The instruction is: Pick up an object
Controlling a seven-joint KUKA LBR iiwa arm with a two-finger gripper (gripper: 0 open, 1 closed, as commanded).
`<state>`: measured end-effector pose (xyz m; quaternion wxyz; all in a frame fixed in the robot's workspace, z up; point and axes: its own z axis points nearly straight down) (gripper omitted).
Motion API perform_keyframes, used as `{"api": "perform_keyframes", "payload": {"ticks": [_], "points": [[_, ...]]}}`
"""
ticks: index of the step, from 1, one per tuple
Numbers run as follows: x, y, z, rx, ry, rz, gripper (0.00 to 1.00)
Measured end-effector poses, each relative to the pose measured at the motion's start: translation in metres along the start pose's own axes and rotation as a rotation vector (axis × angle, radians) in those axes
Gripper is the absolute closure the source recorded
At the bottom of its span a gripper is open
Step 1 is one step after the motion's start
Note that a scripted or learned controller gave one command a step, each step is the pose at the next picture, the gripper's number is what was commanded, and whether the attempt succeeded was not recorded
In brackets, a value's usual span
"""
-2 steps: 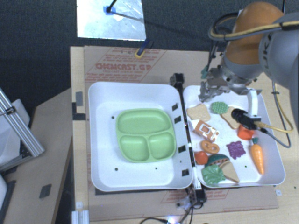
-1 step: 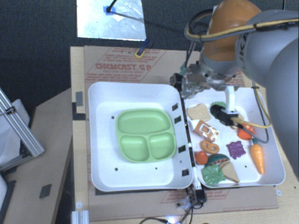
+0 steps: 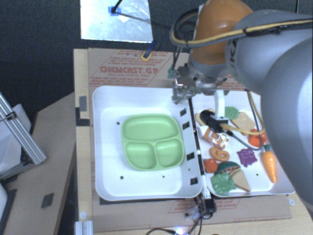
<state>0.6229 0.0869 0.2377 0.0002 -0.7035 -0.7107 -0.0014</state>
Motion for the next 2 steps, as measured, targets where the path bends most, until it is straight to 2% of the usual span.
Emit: {"api": "perform_keyframes", "payload": {"ticks": [1,2], "points": [[0.0213,-0.0021,0.0036,0.001,-0.001,0.003,1.0],[0.0128,-0.0075,0.0055,0.002,-0.003,0.01,1.0]]}}
